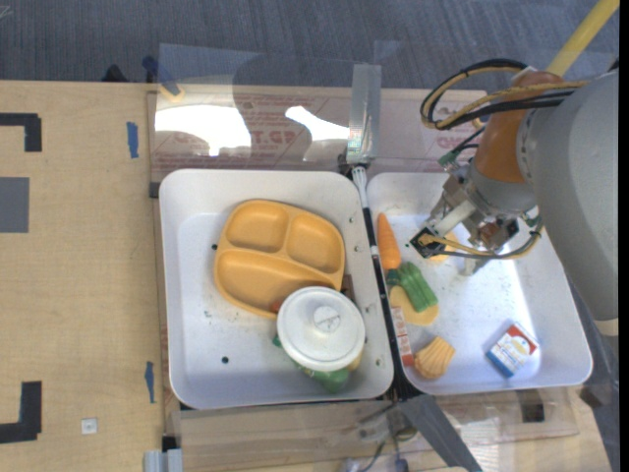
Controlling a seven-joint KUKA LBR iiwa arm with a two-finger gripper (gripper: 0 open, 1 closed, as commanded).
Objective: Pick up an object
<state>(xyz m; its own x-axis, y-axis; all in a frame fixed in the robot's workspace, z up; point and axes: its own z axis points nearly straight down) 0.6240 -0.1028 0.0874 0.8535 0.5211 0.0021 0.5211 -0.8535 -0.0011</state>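
My gripper (468,246) hangs over the upper middle of the right bin (550,293), below the grey arm with its orange band. It is above bare bin floor, apart from every object. An orange carrot (388,242) lies along the bin's left wall, to the gripper's left. Below the carrot lies a green toy vegetable (414,282) on a pale yellow piece (425,311). A yellow-orange ridged toy (434,357) sits near the front wall. A small blue, white and red carton (511,349) rests at the front right.
The left bin (187,264) holds an orange divided plate (280,254) and a white lidded cup (321,326) with a green base, resting on the plate's front edge. A narrow divider (371,264) separates the bins. Brown bench board lies to the left.
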